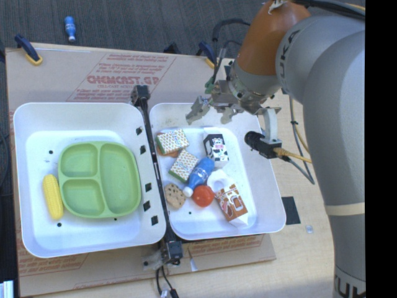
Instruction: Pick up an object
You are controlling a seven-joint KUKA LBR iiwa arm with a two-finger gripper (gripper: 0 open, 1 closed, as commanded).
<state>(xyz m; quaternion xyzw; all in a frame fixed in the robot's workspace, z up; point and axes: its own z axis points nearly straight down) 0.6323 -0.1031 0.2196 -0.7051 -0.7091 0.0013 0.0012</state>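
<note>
- Cardboard (124, 73) covers the bench beneath two white bins; the left bin (25, 166) keeps a green tray (99, 179) and corn (53, 196) apart.
- Pickable clutter, including a blue bottle (198, 174), crowds the right bin (263, 191).
- Above that bin's far rim, the gripper (214, 107) hangs spread apart, grasping nothing.

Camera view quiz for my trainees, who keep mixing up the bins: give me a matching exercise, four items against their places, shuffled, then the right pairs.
Items:
1. corn cob
2. green divided plate
3. cookie
4. cow-print carton

Places:
A. right bin, near its left wall at the front
B. middle of the left bin
C. left bin, left of the plate
D. right bin, toward the back, nearest the tool

Pairs: 1-C, 2-B, 3-A, 4-D
</note>
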